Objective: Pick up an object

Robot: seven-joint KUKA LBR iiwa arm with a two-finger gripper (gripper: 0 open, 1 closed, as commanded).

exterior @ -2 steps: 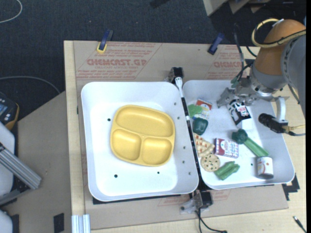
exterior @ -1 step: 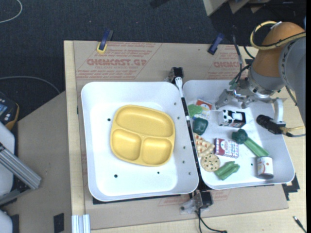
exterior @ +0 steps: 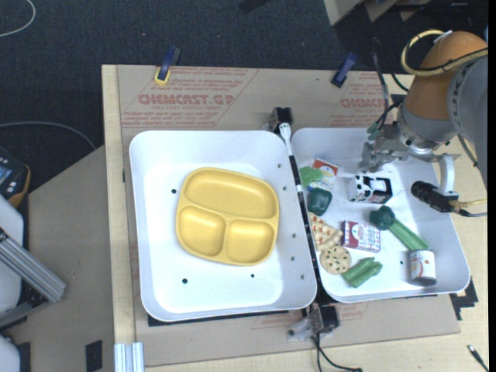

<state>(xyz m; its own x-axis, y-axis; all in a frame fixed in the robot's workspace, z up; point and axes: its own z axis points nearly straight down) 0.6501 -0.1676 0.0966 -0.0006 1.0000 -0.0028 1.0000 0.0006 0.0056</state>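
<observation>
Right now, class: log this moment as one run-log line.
gripper: above right bin, over black-and-white toy | grasp: none visible | yellow tray: left bin

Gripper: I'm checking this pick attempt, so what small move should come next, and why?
Probably a short descent straight down. The gripper hangs in the right bin just above the black-and-white carton, with nothing visible between its fingers, so lowering onto the carton looks like the nearest way to a grasp.

Glossy yellow plastic tray [exterior: 227, 216] in smooth white bin [exterior: 155, 231], on seemingly matt cardboard sheet [exterior: 232, 91]
</observation>
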